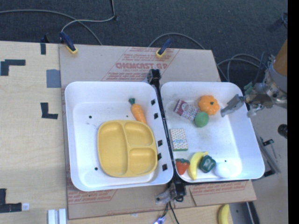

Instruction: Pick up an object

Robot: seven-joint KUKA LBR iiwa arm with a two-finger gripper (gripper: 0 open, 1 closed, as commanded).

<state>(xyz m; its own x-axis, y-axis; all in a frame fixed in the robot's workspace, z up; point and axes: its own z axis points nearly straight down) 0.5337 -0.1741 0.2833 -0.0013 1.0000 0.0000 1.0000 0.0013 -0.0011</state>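
Observation:
The right bin (243, 139) holds an orange fruit (208, 104), a green ball (201, 120), a red and white packet (185, 109), a patterned box (178, 139), a red fruit (182, 165), a banana (193, 165), a dark green item (207, 163) and a white item (227, 169). My gripper (240, 109) hangs above this bin's upper right rim, just right of the orange fruit. Its fingers stand apart, open, with nothing between them. One finger (230, 107) points down-left toward the orange fruit.
The left bin (77, 125) holds a yellow divided plate (127, 148) and a carrot (137, 111). Black clips join the bins along the middle wall (161, 125). Cardboard lies under both bins. Cables run across the dark floor behind.

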